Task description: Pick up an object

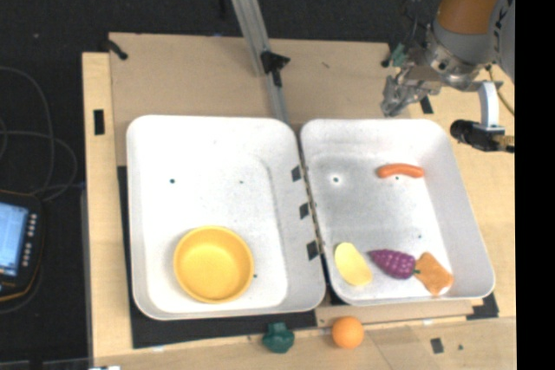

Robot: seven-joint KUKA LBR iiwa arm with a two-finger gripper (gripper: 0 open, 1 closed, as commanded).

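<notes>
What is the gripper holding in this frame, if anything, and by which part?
Nothing is seen held. The gripper hangs above the far rim of the right bin, apart from the orange sausage and the other items lying in that bin.

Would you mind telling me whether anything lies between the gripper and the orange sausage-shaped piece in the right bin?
Nothing visible does. The gripper hangs over the far rim of the right bin, and only bare bin floor lies between it and the orange sausage-shaped piece. The other toys lie along the near edge.
</notes>
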